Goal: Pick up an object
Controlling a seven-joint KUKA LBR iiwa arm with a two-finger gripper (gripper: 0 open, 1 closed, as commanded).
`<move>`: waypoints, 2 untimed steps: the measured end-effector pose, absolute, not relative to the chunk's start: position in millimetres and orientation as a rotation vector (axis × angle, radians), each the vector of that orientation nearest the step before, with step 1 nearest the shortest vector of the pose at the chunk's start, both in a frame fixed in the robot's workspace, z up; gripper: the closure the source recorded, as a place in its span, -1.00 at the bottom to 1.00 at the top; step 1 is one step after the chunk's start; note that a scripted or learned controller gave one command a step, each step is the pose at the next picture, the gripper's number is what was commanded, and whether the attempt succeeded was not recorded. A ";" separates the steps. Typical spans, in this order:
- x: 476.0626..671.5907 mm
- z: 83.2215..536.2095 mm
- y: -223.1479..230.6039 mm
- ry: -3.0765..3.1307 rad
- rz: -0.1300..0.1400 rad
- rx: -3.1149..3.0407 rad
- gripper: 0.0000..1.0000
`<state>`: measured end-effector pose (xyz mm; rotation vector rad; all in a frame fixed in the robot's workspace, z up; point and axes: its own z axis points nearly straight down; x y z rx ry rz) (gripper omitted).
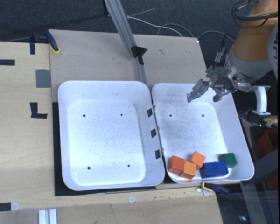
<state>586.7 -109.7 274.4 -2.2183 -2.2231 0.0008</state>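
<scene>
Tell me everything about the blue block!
The blue block is a long, box-shaped brick, bright blue and smooth, maybe plastic or painted wood. It lies flat near the front rim of the right bin. A small green block sits right behind its right end, and an orange block is close on its left; whether either touches it is hard to tell. The gripper is far from it, up over the bin's back part.
</scene>
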 end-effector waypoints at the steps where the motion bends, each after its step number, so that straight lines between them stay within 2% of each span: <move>1: 586.8 283.5 -108.8 -2.224 0.001 -2.215 1.00; 2: 533.6 289.1 -81.0 -2.223 0.001 -2.213 1.00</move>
